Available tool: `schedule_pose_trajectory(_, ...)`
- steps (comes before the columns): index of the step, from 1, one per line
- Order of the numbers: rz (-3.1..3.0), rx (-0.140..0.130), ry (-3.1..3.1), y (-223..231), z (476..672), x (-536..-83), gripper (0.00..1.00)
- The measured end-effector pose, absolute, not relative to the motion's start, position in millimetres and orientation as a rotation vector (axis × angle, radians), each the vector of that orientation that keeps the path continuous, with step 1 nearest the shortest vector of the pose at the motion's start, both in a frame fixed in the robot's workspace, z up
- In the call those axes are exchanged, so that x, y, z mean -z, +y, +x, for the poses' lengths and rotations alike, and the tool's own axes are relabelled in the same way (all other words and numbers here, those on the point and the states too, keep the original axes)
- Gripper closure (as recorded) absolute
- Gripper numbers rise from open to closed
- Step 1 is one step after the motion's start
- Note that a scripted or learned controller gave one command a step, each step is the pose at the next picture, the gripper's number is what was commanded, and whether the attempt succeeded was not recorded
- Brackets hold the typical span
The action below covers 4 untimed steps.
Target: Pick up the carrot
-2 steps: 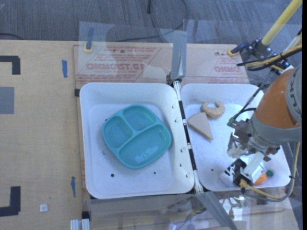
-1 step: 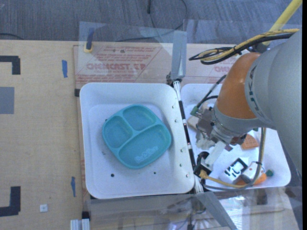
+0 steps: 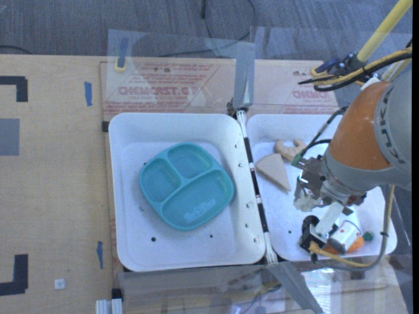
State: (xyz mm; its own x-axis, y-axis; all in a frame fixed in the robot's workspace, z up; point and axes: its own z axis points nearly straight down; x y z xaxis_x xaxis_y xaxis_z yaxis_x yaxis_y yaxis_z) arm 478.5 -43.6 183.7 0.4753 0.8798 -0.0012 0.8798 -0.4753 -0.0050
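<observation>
Currently approaching: gripper (image 3: 305,200) is hovering over the right bin (image 3: 281,235) (claw state: cannot tell). Carrot (image 3: 354,244) is lying in the bin's near right corner, so the next move is probably calling for a shift nearer and rightward.

One camera is fixed above the pale wooden bench (image 3: 52,175) and looks down on it at a slant. The bench's far edge runs across the upper part of the view, with grey carpeted floor (image 3: 131,5) beyond it. The shallow white plastic left bin (image 3: 118,195) and right bin (image 3: 281,237) sit side by side, near enough to take up much of the view. The grey robot arm with an orange band (image 3: 360,136) reaches in over the bench's right edge.
</observation>
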Motion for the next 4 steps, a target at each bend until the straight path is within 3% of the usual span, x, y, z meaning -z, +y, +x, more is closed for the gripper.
schedule_pose_trajectory(1, -2.969, -0.005, -1.025, -16, 479.1, -184, 1.0)
schedule_pose_trajectory(2, -2.773, -0.007, -1.467, -45, 478.4, -184, 1.0)
schedule_pose_trajectory(3, -2.831, -0.006, -1.352, -97, 478.1, -149, 1.0)
schedule_pose_trajectory(4, -2.87, -0.004, -1.273, -32, 503.5, -184, 1.0)
